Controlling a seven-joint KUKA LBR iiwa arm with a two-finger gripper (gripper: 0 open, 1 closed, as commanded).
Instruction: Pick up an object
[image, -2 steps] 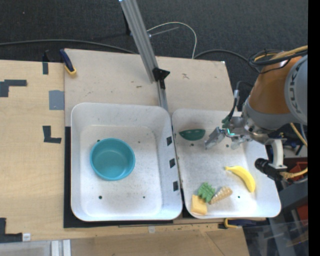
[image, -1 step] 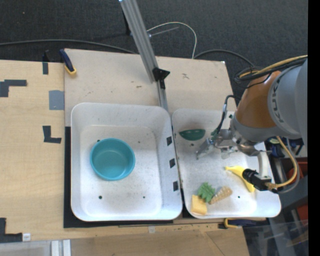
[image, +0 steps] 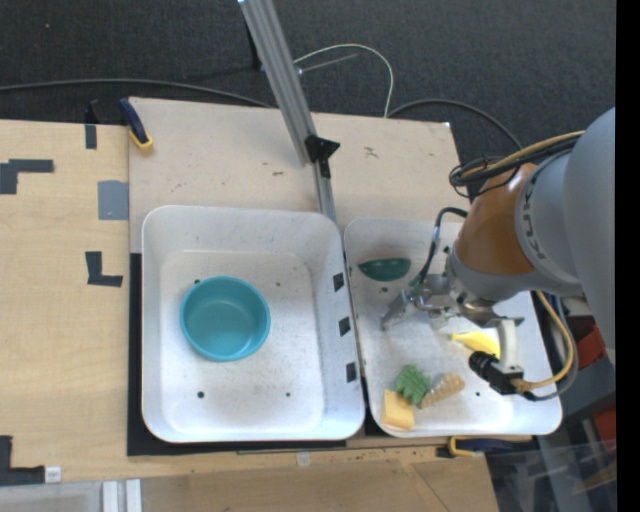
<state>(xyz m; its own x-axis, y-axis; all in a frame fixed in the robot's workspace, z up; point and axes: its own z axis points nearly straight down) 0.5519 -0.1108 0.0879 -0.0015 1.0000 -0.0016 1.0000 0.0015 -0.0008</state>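
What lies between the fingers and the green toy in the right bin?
Nothing visible: bare bin floor separates the gripper from the green toy. The yellow block and tan piece sit beside the toy, on its far side.

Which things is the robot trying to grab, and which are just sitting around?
For the job: gripper, dark green piece, yellow piece, green toy, tan piece, yellow block, right bin.

Just lying about: teal bowl, left bin, clamp.
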